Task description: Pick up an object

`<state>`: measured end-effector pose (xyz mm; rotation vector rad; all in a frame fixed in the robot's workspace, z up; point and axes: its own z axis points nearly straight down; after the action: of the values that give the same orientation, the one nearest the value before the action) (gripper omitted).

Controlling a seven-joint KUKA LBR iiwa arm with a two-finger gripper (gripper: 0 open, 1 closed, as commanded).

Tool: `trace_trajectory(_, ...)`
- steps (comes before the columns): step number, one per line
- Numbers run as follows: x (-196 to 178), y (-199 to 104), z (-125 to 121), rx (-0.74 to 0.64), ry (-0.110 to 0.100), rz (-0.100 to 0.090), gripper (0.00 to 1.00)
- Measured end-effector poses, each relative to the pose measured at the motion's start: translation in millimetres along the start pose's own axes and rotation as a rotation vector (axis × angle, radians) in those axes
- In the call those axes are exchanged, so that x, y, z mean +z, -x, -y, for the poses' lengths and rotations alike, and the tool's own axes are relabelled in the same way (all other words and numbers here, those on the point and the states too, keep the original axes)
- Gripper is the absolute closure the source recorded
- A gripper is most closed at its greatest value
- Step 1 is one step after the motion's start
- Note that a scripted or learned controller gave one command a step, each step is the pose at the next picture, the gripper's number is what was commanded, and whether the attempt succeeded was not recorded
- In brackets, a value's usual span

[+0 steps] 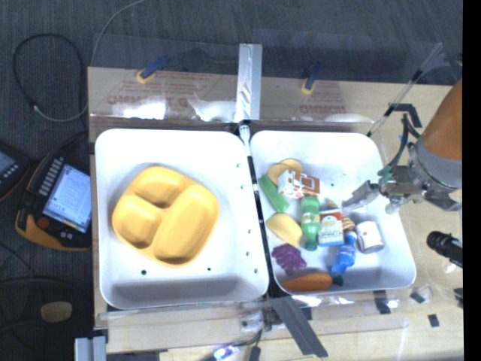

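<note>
Two bins: left bin [105, 201] holds yellow lump [165, 213]; right bin [391, 265] small toys; gripper [368, 194] unclear.

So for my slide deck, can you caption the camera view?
KUKA arm's gripper hovers at the right white bin of small toys; a large yellow lumpy object fills the left white bin.

Grey, rounded arm [440, 164] with a broad orange band above the wrist. Below that, a dark metal hand [370, 192] of angular brackets and slim grey fingers. Thin black cables looped along the wrist, with a small green marking near the mount.
</note>
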<state>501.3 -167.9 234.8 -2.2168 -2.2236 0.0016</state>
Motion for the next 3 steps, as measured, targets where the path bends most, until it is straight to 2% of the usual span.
trace_trajectory(1,141,-49,-8,-0.13,0.003,0.0,0.0)
trace_trajectory(2,133,-50,-8,-0.13,0.001,-0.002,1.0)
trace_trajectory(3,143,-57,-31,-0.312,0.008,0.006,1.0)
